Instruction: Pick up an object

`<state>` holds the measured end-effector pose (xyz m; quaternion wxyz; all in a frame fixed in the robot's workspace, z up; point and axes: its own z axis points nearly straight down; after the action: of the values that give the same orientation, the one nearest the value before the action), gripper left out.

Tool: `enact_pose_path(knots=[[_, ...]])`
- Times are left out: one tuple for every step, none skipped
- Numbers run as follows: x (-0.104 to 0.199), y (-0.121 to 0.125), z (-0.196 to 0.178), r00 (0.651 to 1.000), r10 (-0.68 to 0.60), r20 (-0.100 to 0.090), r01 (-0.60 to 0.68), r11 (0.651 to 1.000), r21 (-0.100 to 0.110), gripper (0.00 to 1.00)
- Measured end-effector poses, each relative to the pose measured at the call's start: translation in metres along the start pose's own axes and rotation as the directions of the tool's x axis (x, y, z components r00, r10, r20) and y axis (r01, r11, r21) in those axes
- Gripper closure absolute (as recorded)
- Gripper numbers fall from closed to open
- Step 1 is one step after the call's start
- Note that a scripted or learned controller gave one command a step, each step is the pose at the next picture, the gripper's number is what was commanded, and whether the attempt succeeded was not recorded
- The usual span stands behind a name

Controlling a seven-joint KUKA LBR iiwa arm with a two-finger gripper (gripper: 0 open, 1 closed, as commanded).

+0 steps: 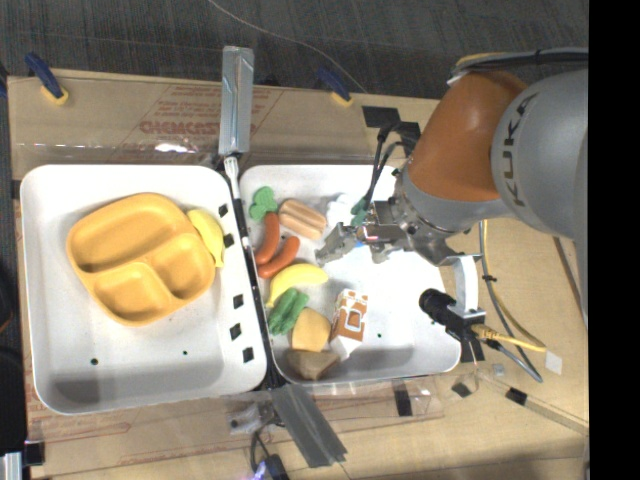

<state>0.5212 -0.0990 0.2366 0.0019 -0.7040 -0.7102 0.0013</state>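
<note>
Right now your end effector [338, 244] hangs over the middle of the right bin [420, 353], and you cannot tell from this slanted view whether it is released or clenched; nothing is seen caught in it. At its 10 o'clock, very near, lies the hot dog bun [302, 216], with a green leafy toy [263, 204] beyond it against the divider. At 8 o'clock sit the two orange sausages [276, 249], then the yellow banana [295, 280] and a green pod [287, 310]. At 6 o'clock stands the small orange-and-white carton [349, 317], with a tan bread-like piece [310, 332] beside it.

Pick one target before you descend: the bun is nearest, but it looks wide for a pinch, so I would judge a sausage easier. Straddle its narrow width, come straight down, and keep clear of neighbours that touch it.

Further out, at 9 o'clock, the left bin [60, 368] holds a yellow divided tray [140, 258] on the worktop [560, 298].
</note>
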Motion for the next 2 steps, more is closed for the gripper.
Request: enact_pose_path(knots=[[-0.006, -0.030, 0.123, 1.000, 0.014, 0.005, -0.014, 0.999, -0.033, 0.00], [0.001, 0.033, 0.142, 1.000, 0.009, 0.001, -0.009, 1.000, -0.009, 0.00]])
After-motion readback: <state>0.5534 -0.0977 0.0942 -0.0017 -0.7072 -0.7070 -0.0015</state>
